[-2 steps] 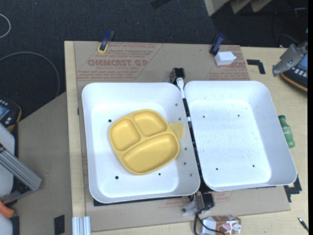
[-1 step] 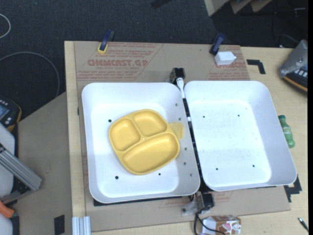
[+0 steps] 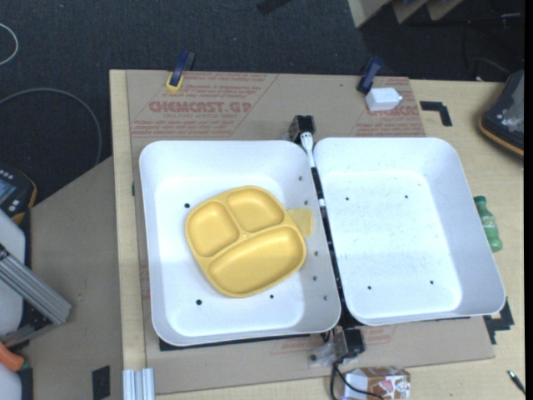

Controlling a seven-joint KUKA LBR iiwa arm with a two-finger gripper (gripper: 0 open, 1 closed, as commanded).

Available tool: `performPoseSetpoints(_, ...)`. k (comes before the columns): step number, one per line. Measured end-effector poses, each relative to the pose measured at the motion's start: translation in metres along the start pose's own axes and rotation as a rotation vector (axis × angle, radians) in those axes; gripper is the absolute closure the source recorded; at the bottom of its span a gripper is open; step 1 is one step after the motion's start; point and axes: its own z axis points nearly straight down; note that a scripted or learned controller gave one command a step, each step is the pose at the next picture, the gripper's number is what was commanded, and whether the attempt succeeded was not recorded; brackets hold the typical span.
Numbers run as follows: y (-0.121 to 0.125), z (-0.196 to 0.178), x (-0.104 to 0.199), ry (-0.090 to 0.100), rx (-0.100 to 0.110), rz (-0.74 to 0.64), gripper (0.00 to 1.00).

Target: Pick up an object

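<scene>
Dark carpet surrounds our desk (image 3: 250,98) with its two white bins. We see the yellow divided plate (image 3: 245,240) lying flat in the left bin (image 3: 166,307), untouched; the whole pick remains. We cannot tell the pincer's state.

You're looking at a robotics lab bench: two white bins (image 3: 225,161) clamped side by side on a paper-covered board (image 3: 250,98), blue clamps (image 3: 178,71) at the back edge, loose cables (image 3: 33,98) on dark carpet (image 3: 125,15), aluminium framing (image 3: 33,290) at left.
</scene>
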Motion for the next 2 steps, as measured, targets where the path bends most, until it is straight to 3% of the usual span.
performPoseSetpoints(1,-0.011,0.13,-0.004,0.004,0.02,0.003,1.0)
performPoseSetpoints(2,-0.011,0.21,0.076,0.005,0.019,-0.007,1.0)
